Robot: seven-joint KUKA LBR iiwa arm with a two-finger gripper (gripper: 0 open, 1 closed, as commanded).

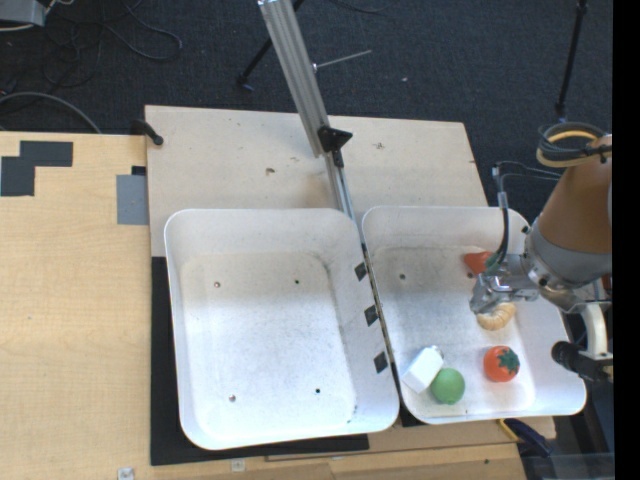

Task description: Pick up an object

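Even overhead light, soft shadows, slightly grainy, dark surroundings.

place: robotics lab | evidence: floor cables (60,28), aluminium rail (298,68), plywood bench (400,158), white bins (200,268)

One fixed camera looks down at a slant on both white bins (265,233), arm (580,218) entering from the right.

Both bins are white, the left bin (265,328) speckled with small dark dots and the right bin (430,268) faintly grey-smudged. In the right one lie a green ball (448,385), a white block (423,368), a red tomato-like piece with a green top (501,364), a tan piece (494,317) and a red-orange piece (476,262). The arm (578,218) is orange above grey, the bench (70,298) pale wood
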